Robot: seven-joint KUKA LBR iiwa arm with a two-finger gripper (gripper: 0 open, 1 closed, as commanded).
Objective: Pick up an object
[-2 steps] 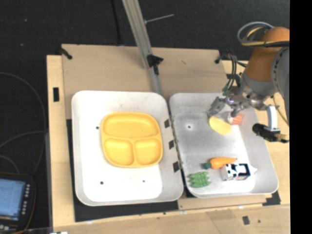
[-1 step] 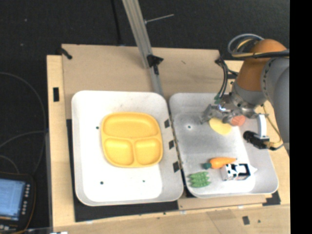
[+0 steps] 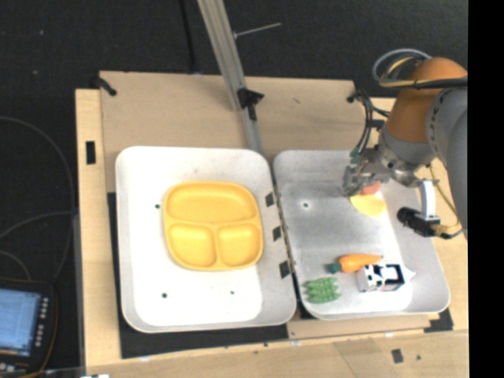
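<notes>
Nearest the lower edge of the camera view, in the right shallow white bin [image 3: 315, 181], three small things near the front rim: a little green leafy toy [image 3: 322, 290] at the left, just beside the wall shared with the other bin; a small orange toy carrot with a green tip [image 3: 357, 262] a little further back, lying roughly sideways; and a small black-and-white blocky toy [image 3: 382, 276] just right of the carrot, close to it, contact impossible to judge. To the left, in the left shallow white bin [image 3: 142, 290], a yellow plastic divided plate with three compartments [image 3: 213, 224], lying flat near the middle, well apart from the three toys. Further back in the right bin, a pale yellow flat piece [image 3: 369, 204] resting on the bin floor toward the right side, partly tucked under the tool above it. Directly over its far edge, the two-finger gripper [image 3: 361, 181], lowered close to the bin floor; whether apart or together, cannot tell, and nothing seen clamped between. Above and to the right, the grey arm with its orange band [image 3: 413, 113], cables looping around the wrist, reaching in from the right. Beyond both bins, a tan wooden bench top [image 3: 173, 109] and a slanted grey metal post [image 3: 228, 57] rising from behind the seam between the bins.
</notes>
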